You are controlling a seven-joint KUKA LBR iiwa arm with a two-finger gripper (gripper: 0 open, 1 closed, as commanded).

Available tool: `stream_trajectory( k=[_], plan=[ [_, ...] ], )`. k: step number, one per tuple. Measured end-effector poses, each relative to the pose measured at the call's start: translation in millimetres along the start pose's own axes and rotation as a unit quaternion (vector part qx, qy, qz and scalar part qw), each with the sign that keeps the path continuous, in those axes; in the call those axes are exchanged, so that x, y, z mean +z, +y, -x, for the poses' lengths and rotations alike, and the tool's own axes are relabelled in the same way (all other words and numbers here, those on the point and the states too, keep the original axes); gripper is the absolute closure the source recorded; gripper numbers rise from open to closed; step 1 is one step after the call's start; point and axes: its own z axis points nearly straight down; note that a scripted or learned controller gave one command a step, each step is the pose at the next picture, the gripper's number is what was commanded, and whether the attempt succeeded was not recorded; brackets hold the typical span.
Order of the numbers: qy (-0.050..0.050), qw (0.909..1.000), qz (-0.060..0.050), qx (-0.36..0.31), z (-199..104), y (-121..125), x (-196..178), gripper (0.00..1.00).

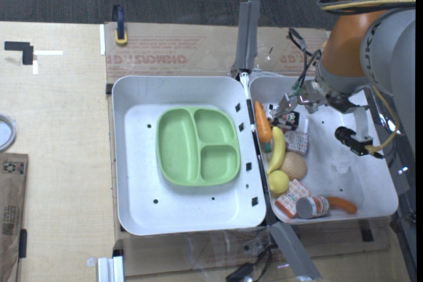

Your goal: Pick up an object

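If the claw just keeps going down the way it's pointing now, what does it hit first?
Most likely the small dark item at the claw tip, beside the carrot at the right bin's left wall. The banana lies just below in the picture. Depth is unclear from this slanted view, so contact height is a guess.

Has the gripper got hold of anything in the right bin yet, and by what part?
Cannot be told. The gripper is down among the items at the right bin's left side, by the carrot and banana.

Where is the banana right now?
The banana lies in the right bin along its left wall, between the carrot above and the lemon below.
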Motion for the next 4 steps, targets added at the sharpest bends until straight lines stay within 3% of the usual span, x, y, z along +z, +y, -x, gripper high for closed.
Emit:
stream_trajectory(
  k=[1, 2, 3, 4],
  plan=[
    [0.002, 0.9995, 0.004, -0.030, -0.4, -20.4, -1.4, 0.00],
    [0.003, 0.9998, -0.010, 0.016, -9.4, -50.2, 5.1, 0.00],
    [0.006, 0.9990, -0.016, 0.042, -6.5, -18.9, 15.5, 0.00],
    [0.005, 0.9989, -0.019, 0.043, -3.8, -21.0, 7.6, 1.00]
  ],
)
